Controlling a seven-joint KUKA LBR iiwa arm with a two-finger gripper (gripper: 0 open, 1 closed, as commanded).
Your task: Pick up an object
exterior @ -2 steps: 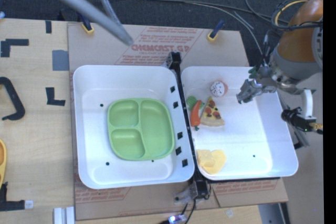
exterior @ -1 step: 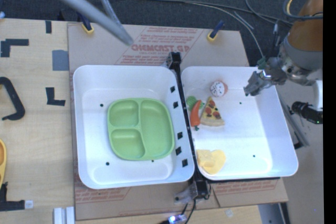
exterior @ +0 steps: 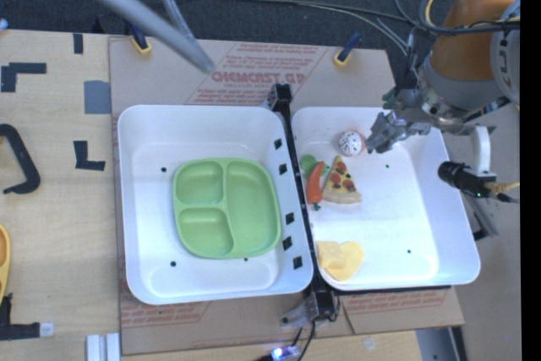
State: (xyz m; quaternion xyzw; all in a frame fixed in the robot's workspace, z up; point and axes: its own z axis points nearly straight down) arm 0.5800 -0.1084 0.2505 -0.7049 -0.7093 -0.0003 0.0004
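Right bin [exterior: 423, 258] taken as landmark. Gripper [exterior: 382, 134] hangs over its far edge, just beside a small round ball [exterior: 351, 143]. Nothing seen between the fingers; how far they are parted I cannot tell, the tips being dark and blurred. Inside the bin: ball near the far-left corner, pizza slice [exterior: 341, 181] just below it, carrot [exterior: 314, 183] touching the slice on the divider side, pale yellow piece [exterior: 341, 258] at the near-left. Step judged: approach, no pick made. Next move calls for shifting over the ball, then descending squarely on it.
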